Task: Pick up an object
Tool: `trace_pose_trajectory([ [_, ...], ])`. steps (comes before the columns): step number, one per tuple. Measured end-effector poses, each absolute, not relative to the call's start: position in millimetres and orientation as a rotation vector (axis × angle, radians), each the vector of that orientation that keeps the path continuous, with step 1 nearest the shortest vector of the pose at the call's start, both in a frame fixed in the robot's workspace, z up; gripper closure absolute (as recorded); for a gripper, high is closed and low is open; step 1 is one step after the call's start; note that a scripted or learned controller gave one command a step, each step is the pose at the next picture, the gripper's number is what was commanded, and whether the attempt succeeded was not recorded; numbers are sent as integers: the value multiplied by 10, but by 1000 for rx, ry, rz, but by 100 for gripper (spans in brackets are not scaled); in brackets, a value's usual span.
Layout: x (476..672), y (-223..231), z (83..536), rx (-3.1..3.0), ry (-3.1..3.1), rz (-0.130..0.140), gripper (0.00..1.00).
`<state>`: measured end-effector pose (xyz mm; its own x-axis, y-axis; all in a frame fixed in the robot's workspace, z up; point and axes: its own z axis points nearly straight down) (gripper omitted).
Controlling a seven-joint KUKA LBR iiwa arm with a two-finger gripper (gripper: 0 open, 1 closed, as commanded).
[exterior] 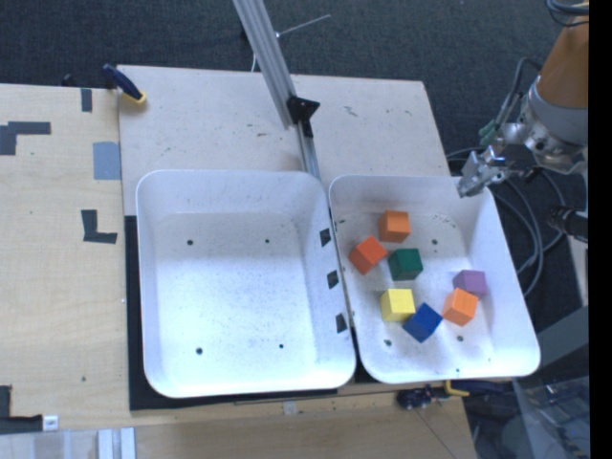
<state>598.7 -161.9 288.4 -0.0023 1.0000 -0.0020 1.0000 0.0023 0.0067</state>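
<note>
Small coloured blocks, seven in all, lie clustered in the right-hand shallow white plastic bin (497, 256). I count two orange cubes, one (394, 225) at the far side of the group and one (460, 306) at the near right. A red-orange cube (367, 253) sits to the left, close to the bin's left wall. A dark green cube (405, 263) lies in the middle of the cluster. A yellow cube (398, 303) sits nearer, just beside a blue cube (422, 322), which is just beside the second orange one. A single purple block (469, 281) lies just above that orange cube. The left-hand shallow white plastic bin (158, 256) stands beside the first, their rims touching along the middle.

The pincer (471, 182) of the grey arm (564, 84) with its orange band hangs over the far right corner of the right bin, well apart from the blocks. I cannot tell how its tips stand. Nothing shows between them.

The bins rest on a pale wooden desk (229, 113) with grey tape marks at the left. A slanted metal rail (270, 51) crosses the far side, over dark carpet (382, 17). A blue and yellow clamp (124, 82) grips the desk's far left edge. Black cables hang at the right.
</note>
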Motion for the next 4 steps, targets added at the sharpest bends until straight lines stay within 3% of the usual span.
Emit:
trace_pose_trajectory([
  [1,5991,-1616,2935,2219,2222,0,100],
  [2,5772,-1163,2886,2218,2228,-1,100],
  [4,5534,-20,2540,2216,2232,-3,100],
])
